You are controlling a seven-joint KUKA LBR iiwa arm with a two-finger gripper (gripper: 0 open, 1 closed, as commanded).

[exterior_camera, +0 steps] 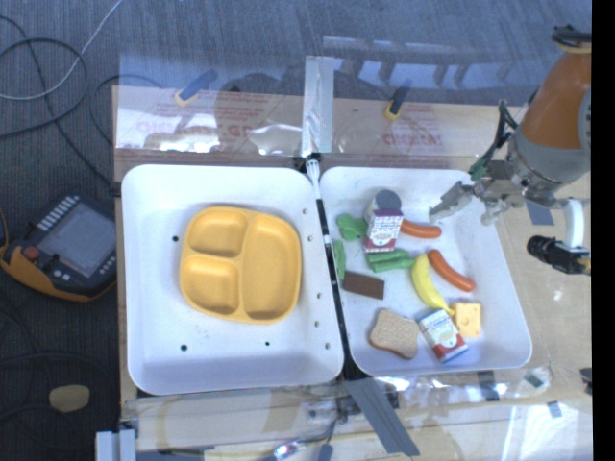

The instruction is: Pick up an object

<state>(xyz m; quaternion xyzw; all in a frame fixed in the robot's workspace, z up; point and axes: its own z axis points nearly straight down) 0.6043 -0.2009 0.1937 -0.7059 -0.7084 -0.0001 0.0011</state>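
The right bin holds several toy foods. A small bottle with a red label stands near its back, with an orange sausage just to its right. Also in the bin are a green pepper, green beans, a brown bar, a banana, a second orange sausage, a cheese wedge, a bread slice and a small can. My gripper hangs over the bin's back right part, open, with nothing between its fingers.
The left bin bears a yellow divided plate. A handheld control pendant lies on the floor to the left. Behind both bins runs a taped board, with cables on the floor beyond it.
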